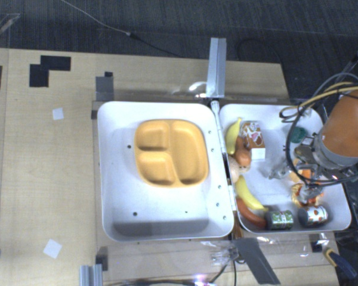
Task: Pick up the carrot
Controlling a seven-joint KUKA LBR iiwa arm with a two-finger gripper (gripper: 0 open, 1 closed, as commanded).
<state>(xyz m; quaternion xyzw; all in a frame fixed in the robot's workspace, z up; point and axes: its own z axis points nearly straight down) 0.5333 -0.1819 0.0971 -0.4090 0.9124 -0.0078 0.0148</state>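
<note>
Pincer (309,186) low over the right bin (268,109), toward its outer side, tucked beneath the grey wrist and a tangle of cables. Cannot tell whether wide or narrow. Nothing seen held.

Just below it, a silver can (314,214), and beside that a green can (280,219), both against the near wall. Left of the green can and touching it, a long reddish-orange tapered piece, probably the carrot (250,211), though too small to be sure. Lying flat along the near wall, with a banana (248,193) resting on its upper edge.

For a clean pick: lift clear of the cans first, then travel left across the bin. Come down on the carrot's free length, between the banana and the green can if room allows. Turn the wrist so the jaws close across the narrow width, not along it. Expect crowding: wall on one side, banana on the other. Descend slowly, close, then raise straight up and check that something actually hangs there.

Further out: a second banana (232,136) and a small printed carton (252,134) near the far-left corner of the same bin. Left bin (110,177) smooth and white, bearing a yellow divided plate (170,152). Around both, a pale wooden bench (42,177) with a few taped marks, dark floor beyond.
</note>
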